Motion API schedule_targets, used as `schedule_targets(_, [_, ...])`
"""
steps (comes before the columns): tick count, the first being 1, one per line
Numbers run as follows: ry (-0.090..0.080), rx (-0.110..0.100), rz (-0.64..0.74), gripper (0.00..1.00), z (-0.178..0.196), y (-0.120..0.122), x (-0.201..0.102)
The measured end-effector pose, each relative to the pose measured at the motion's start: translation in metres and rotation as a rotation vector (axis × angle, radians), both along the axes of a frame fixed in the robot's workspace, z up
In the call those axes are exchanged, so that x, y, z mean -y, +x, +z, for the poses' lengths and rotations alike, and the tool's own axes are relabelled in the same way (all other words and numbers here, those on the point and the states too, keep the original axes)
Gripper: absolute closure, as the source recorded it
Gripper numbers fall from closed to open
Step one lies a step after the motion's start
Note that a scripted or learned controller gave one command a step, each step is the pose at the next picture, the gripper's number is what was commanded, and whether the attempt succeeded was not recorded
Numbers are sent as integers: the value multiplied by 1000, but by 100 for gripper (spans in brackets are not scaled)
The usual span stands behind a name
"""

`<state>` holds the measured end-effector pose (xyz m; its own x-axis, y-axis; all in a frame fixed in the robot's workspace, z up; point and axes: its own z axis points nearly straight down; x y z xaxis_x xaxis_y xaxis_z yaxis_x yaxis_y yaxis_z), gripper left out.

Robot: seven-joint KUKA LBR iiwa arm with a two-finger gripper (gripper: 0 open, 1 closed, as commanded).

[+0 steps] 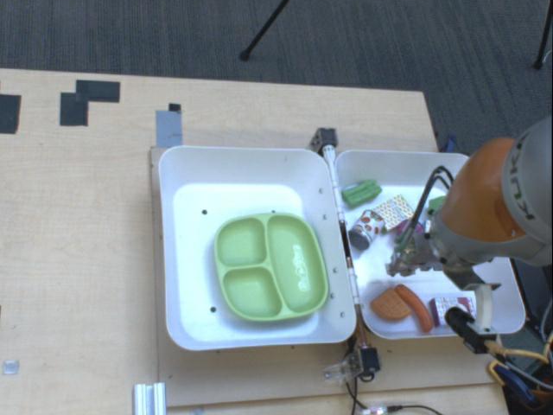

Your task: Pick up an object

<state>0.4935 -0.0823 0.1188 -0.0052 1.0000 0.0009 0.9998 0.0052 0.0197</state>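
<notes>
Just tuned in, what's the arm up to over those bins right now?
The arm's gripper is low over the right bin, just above an orange toy and a hot dog toy. A green toy and small packets lie farther back. The left bin holds a green divided plate. No pick is visible yet.

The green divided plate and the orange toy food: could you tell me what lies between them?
In the camera view, the two bins' adjoining white walls lie between the green divided plate and the orange toy food.
</notes>
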Motion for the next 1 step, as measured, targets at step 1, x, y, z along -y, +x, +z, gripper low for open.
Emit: schedule_targets(1, [0, 0, -1, 0, 0, 0, 0])
